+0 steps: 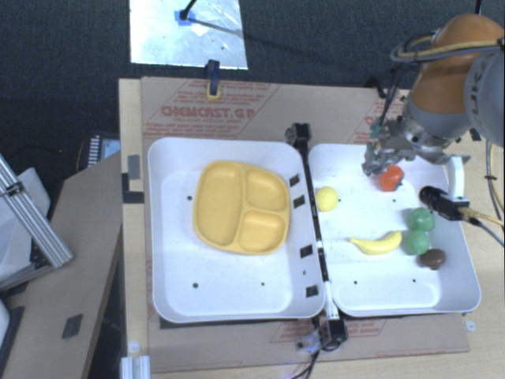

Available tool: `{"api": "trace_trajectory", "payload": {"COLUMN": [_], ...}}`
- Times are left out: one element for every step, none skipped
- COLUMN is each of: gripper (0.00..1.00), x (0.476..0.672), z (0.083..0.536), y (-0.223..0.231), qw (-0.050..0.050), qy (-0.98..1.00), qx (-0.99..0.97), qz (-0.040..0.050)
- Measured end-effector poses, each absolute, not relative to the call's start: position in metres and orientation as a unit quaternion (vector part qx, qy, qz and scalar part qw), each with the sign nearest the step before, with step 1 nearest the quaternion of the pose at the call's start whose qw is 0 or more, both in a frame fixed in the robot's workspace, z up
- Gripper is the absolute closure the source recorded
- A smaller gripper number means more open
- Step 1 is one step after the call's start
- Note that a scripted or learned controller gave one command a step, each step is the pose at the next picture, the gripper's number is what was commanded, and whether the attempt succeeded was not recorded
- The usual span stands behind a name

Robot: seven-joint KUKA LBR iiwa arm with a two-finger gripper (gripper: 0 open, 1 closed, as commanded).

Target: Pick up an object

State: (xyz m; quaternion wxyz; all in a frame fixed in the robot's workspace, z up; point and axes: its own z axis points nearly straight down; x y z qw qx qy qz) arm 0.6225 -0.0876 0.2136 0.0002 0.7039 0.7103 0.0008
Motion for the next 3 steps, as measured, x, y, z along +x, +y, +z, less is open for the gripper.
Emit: {"api": "trace_trajectory", "payload": {"gripper": [1.0,1.0,1.0], "x": [0.599,0.587,0.569], "z": [0.214,0.22,0.217], "y": [-0.038,0.004,0.064], "qw": [-0.001,-0.001,-0.001], "qy": [0.71,0.71,0.711], "qx": [0.704,0.704,0.703], "qz": [0.0004,0.0006,0.0005]}}
